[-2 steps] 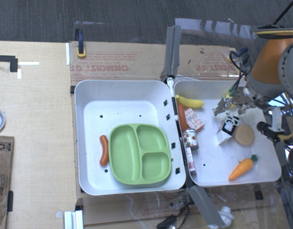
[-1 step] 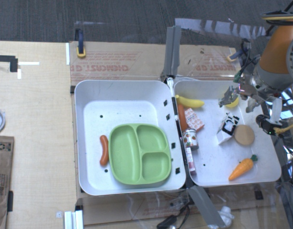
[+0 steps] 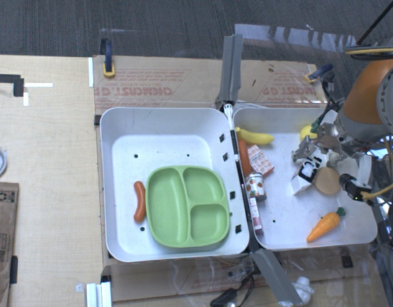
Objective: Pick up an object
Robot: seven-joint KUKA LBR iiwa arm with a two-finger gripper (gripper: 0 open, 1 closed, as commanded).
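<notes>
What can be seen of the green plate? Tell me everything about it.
The green plate is a rounded-square tray of pale green, plastic-looking, split by raised ridges into three compartments: one tall one on the view's left, two smaller on the right. All three look empty. It lies flat in the left bin, near its front edge. An orange sausage lies just beside its left rim.

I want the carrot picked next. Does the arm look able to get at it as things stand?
Probably yes. The carrot lies alone on bare floor near the right bin's front edge, nothing on top of it, and the pincer hangs over the same bin.
</notes>
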